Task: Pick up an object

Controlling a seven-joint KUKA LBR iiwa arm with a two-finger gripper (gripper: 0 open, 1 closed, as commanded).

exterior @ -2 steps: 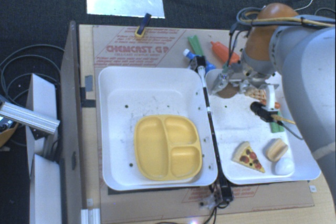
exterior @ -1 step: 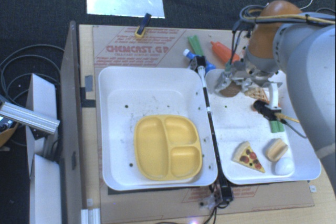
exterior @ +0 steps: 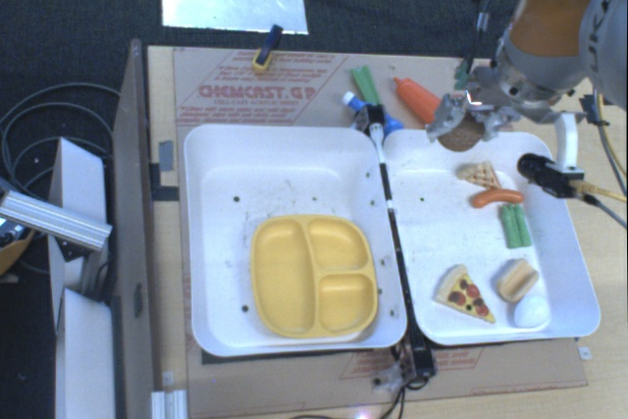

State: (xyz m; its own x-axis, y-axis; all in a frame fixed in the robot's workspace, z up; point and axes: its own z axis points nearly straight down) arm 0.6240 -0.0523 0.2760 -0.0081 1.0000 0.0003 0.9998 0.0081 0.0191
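A divided plate (exterior: 314, 275) lies in the left bin (exterior: 211, 211); 6 food pieces in the right bin (exterior: 574, 280).

This is a robotics lab or test workshop rather than a home. A grey and orange industrial arm (exterior: 564, 5) reaches over a bench (exterior: 245, 83) covered in printed cardboard, bearing two white bins (exterior: 294, 152) clipped side by side. Toy plastic food (exterior: 465, 293) serves as test pieces, loose cables (exterior: 39, 128) coil on dark carpet, and aluminium framing (exterior: 54, 221) stands alongside.
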